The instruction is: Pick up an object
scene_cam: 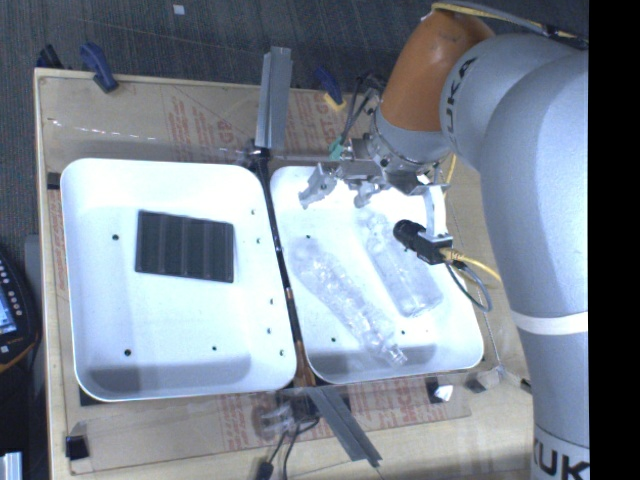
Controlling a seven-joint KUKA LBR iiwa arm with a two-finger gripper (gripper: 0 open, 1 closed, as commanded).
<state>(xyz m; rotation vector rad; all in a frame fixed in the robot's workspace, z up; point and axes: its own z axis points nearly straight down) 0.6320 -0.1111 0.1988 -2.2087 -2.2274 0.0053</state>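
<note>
Bench w/ a light wooden board (150,103) is sitting on dark grey carpet-like floor (150,18); blue clamps (98,68) are gripping the board's far edge. Two white bins are lying side by side: the left bin (90,198) is holding a dark ribbed rectangular pad (185,246), flat, near its middle. The right bin (460,343) is holding two clear plastic bottles, both lying down: one bottle (345,298) is running diagonally thru the middle toward the near edge, the other bottle (398,265) is lying just beside it, nearer the arm. A grey metal bar (272,98) is standing up at the far end of the divide betw. the bins. The gripper (338,190) is hovering over the right bin's far edge, fingers spread apart w/ nothing betw. them, clear of both bottles.
</note>
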